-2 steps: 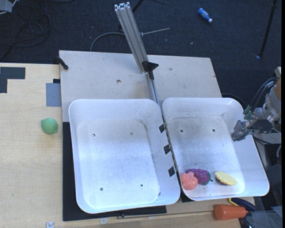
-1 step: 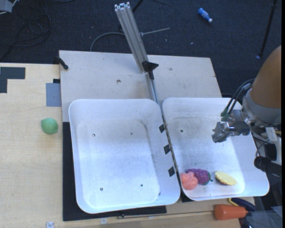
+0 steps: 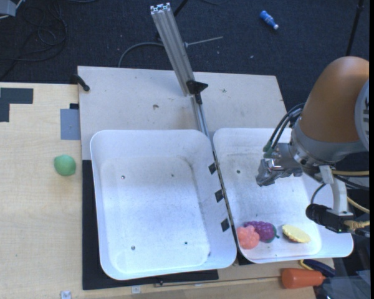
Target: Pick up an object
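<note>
- Two shallow white bins sit side by side on the bench: the left bin [image 3: 112, 167] and the right bin [image 3: 237, 148], their inner walls touching along a seam with small black clips
- In the right bin's near corner lie three small objects: a pink-orange lumpy piece [image 3: 248, 237], a purple grape-like cluster [image 3: 262, 230] touching it, and a yellow piece [image 3: 296, 234] just beside them to the right
- A green ball [image 3: 65, 165] rests on the wooden bench top, well apart from the bins on the far left
- An aluminium rail [image 3: 176, 48] slants from the top of the view down to the seam between the bins
- An orange item [image 3: 302, 278] lies just below the right bin's near rim; a small blue object [image 3: 269, 20] lies on the dark floor
- The arm [image 3: 336, 104] reaches in from the right, its orange band uppermost, cables running along the wrist
- The gripper [image 3: 266, 178] hangs over the middle of the right bin, pointing down and left, apart from the three objects nearer the camera; nothing shows between its tips, and whether they are apart or together cannot be told
- No legible writing appears
</note>
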`<state>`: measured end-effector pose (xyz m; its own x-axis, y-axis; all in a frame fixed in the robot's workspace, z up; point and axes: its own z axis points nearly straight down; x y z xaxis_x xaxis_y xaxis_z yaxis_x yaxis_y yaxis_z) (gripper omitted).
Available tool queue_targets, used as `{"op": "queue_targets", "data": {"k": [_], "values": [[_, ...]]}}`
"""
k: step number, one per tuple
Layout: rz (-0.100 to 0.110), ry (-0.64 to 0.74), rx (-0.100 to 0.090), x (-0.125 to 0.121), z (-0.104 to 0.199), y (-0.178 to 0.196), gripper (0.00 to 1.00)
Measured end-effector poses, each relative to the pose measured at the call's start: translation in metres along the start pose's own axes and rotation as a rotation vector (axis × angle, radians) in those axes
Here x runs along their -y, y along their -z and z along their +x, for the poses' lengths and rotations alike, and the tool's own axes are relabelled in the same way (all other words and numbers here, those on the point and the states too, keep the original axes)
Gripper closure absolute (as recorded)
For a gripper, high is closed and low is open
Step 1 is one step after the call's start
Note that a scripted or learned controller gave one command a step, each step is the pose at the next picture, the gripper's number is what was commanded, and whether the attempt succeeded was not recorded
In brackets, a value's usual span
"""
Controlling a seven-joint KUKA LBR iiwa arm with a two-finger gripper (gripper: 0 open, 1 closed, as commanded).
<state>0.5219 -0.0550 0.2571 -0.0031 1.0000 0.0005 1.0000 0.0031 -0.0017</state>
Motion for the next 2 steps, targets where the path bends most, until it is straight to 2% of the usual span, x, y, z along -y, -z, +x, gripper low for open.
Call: {"op": "queue_targets", "data": {"k": [2], "values": [[-0.001, 0.0, 0.001, -0.001, 0.112, 0.002, 1.0]]}}
